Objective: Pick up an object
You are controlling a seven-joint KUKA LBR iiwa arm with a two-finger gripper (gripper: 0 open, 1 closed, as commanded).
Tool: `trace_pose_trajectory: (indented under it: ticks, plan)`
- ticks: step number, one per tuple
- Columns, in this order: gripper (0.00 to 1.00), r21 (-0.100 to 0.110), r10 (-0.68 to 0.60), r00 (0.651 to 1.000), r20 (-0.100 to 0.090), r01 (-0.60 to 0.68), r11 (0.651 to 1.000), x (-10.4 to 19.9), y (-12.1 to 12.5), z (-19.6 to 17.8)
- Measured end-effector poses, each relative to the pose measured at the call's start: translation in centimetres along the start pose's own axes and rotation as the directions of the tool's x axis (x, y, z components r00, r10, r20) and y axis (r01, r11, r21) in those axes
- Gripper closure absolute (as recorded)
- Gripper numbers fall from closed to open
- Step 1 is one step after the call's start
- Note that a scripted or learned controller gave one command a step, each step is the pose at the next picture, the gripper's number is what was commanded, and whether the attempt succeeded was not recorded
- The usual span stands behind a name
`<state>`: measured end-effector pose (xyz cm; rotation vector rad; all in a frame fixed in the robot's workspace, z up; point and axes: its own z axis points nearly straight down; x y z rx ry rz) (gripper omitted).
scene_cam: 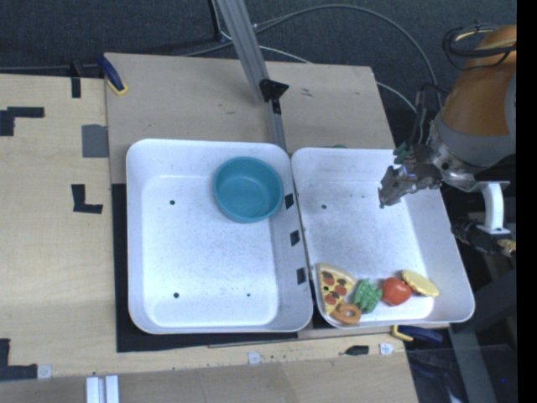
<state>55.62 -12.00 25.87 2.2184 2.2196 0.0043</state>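
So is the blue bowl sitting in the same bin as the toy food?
No, the blue bowl sits in the left bin, while the toy food lies in the right bin.

arm (482, 99) cropped right, end effector (393, 190) blurred

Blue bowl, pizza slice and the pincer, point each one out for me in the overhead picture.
blue bowl (247, 189): camera view, on the inside of its floor, in the left bin.
pizza slice (333, 284): camera view, on its topped face, at the right bin's near edge.
pincer (388, 195): camera view, at its tips, over the right bin.
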Motion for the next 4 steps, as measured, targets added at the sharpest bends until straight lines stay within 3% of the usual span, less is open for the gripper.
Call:
trace_pose_trajectory:
  ticks: [3, 4]
  plan:
    - [1.00, 0.005, -0.004, 1.000, -0.001, 0.004, 1.000, 15.8, -0.9, -0.5]
    - [1.00, 0.007, -0.004, 1.000, -0.001, 0.004, 1.000, 21.3, -1.4, 1.6]
